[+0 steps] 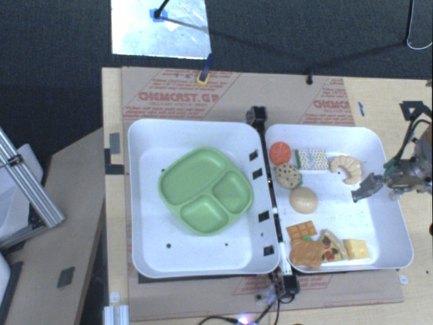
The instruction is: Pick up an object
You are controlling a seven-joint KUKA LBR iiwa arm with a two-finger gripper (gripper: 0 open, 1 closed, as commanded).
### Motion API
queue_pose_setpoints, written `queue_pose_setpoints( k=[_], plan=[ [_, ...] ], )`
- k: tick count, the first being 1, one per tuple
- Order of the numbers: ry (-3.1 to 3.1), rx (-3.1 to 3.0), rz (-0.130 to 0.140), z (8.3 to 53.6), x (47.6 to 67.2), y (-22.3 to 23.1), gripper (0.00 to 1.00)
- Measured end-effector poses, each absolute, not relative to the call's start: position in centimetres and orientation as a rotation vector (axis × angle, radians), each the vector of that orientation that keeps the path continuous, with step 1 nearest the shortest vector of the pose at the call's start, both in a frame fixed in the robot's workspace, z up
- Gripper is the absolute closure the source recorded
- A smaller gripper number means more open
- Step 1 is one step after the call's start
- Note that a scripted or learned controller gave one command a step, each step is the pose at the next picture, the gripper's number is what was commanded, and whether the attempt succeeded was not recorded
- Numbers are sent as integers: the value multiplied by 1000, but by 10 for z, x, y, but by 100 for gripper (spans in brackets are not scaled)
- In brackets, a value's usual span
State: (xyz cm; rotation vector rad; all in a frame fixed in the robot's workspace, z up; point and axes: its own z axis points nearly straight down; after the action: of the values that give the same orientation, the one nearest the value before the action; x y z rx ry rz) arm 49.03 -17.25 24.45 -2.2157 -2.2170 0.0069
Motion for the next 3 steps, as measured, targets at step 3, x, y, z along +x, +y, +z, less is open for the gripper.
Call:
queue_pose_setpoints(
  k=[3],
  plan=[
    [-2221, -2217, 1, 155, 490, -159, 0]
  ],
)
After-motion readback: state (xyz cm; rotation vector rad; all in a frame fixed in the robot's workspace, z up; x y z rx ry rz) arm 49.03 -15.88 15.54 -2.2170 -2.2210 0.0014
